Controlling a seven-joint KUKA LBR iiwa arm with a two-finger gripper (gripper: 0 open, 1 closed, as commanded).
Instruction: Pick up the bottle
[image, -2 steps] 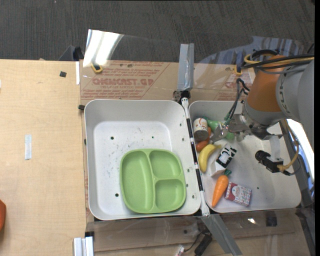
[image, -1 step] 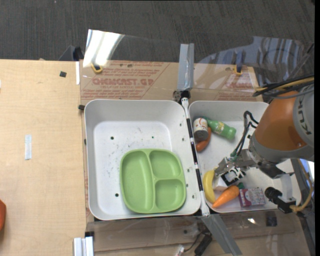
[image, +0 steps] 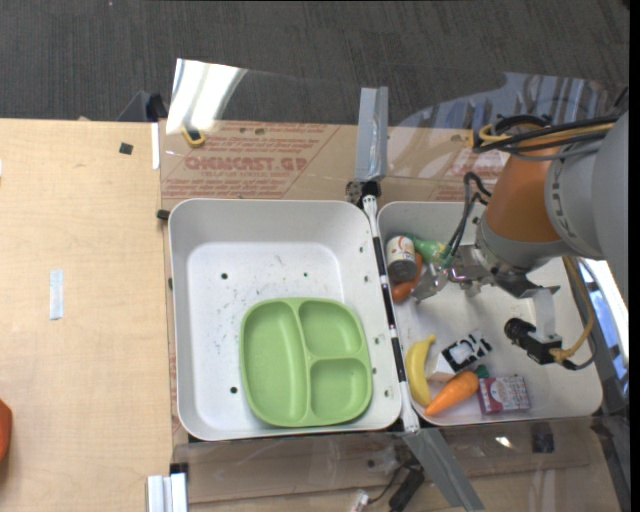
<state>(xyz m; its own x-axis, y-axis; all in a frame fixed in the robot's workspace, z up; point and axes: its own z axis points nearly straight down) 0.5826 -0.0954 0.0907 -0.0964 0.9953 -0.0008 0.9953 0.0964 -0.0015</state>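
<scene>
Reaching in from the right, the grey KUKA arm (image: 590, 190) with its orange band hangs over the far end of the right bin (image: 570, 400), its hand (image: 437, 280) low near that bin's far-left corner. Whether the hand is released or clenched cannot be told from this angle, and nothing is seen between its tips. The bottle (image: 402, 262), small with a white cap and a dark label, lies against the left wall of the right bin at its far end, just beside the hand and a green item (image: 430, 248) whose kind is unclear. An orange piece (image: 402, 291) sits just below the bottle. Nearer the camera in the same bin lie a banana (image: 418, 368), a carrot (image: 452, 390) touching it, a small black-and-white object (image: 466, 351) and a pink carton (image: 503, 394). The left bin (image: 200, 300) holds a green divided plate (image: 307, 360) with three compartments, set toward the near right corner. Both bins rest side by side on a surface (image: 80, 300) of pale wood, with a sheet of printed cardboard (image: 260, 158) lying behind them.
</scene>
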